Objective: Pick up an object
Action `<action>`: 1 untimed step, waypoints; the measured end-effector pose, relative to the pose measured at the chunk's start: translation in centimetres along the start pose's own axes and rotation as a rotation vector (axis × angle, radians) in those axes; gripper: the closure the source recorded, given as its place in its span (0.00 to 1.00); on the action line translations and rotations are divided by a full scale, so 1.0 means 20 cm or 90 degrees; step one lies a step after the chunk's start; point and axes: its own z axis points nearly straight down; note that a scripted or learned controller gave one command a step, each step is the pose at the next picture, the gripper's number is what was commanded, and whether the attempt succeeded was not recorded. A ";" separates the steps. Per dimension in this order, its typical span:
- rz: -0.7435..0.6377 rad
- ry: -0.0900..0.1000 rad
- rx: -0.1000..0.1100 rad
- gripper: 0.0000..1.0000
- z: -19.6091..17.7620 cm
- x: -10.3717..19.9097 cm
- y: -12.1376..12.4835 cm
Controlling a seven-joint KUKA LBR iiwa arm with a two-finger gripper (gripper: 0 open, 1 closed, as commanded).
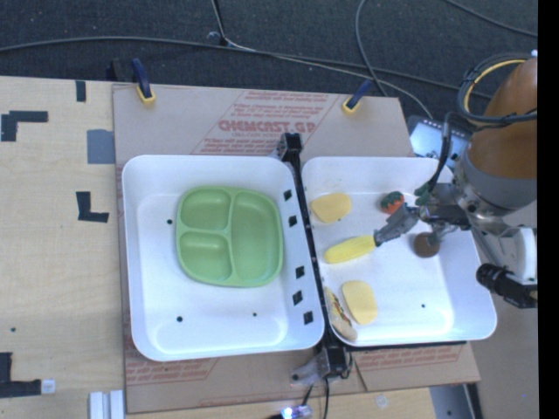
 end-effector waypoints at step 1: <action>-0.002 -0.001 -0.007 0.00 -0.03 0.00 0.01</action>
